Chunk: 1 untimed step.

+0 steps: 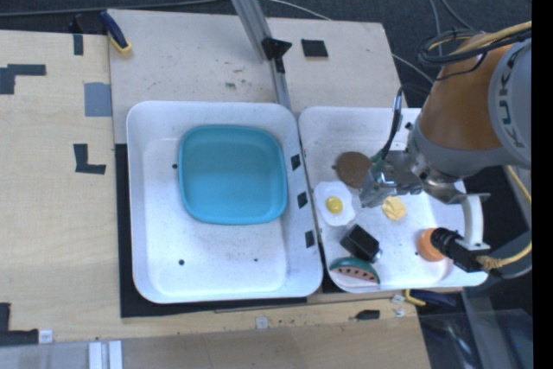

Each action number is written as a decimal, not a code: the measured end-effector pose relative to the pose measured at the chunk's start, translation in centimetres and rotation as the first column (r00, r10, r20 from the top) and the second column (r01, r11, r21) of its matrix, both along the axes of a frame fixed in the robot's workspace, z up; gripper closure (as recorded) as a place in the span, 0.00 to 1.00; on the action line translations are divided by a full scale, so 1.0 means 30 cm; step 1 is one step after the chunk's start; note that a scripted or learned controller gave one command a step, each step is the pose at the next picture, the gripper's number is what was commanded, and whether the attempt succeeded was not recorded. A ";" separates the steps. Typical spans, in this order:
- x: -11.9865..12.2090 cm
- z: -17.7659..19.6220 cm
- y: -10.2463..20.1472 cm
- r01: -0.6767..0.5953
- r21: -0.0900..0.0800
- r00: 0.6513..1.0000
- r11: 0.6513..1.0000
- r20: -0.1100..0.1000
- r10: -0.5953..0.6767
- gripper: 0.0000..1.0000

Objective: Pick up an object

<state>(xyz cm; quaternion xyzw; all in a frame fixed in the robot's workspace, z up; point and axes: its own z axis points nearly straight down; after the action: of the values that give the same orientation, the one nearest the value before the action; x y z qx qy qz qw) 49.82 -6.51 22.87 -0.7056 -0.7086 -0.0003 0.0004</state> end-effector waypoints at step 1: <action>0.009 0.031 0.185 0.000 0.000 1.000 1.000 0.000 0.000 1.00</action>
<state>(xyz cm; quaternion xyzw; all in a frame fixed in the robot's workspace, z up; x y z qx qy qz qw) 50.10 -0.97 23.81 -0.7054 -0.7088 -0.0003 0.0005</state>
